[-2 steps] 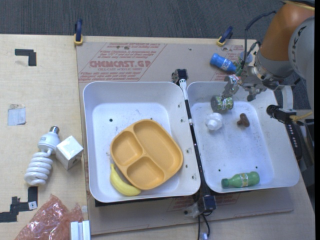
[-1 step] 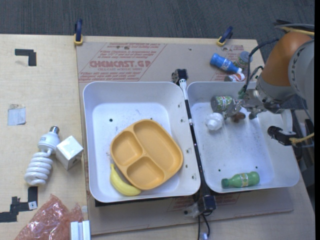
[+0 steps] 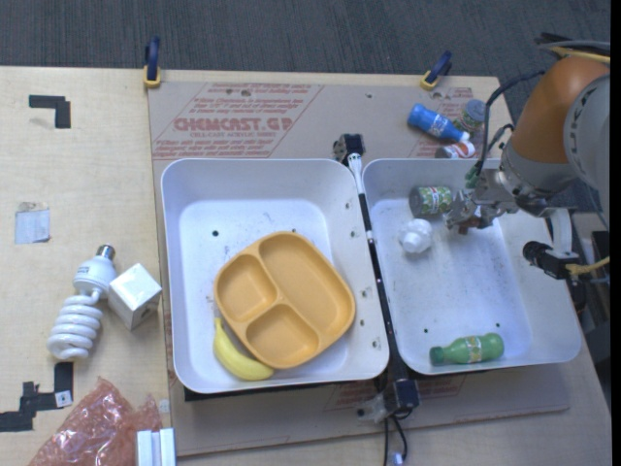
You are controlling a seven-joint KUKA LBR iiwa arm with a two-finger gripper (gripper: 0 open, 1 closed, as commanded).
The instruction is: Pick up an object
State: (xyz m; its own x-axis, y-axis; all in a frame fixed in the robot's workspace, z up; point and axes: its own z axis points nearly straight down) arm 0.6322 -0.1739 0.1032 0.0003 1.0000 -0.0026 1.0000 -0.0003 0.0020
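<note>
Dark carpet lay behind a pale wooden surface (image 3: 87, 212) bearing a cardboard sheet, on which two white bins sat side by side, presumably so the arm could work either one.

From the overhead camera, the gripper (image 3: 470, 212) hung low at the far edge of the right bin (image 3: 543, 328), the arm's orange band just behind it. Whether it was apart, together or clamped on anything could not be told; the tip was small and cluttered. A small can-like object (image 3: 430, 200) lay on its side just beside the gripper, on the side away from the arm, possibly touching it, and looked the likeliest thing to be picked. A crumpled white ball (image 3: 415, 238) rested a little further out and nearer the camera. A green bottle (image 3: 468, 349) lay flat well apart from the gripper, by the bin's near wall.

Far beyond the can, across the divider, the left bin (image 3: 194, 202) held a yellow divided plate (image 3: 283, 299) overlapping a banana (image 3: 235, 355), which would hamper gripping it.
</note>
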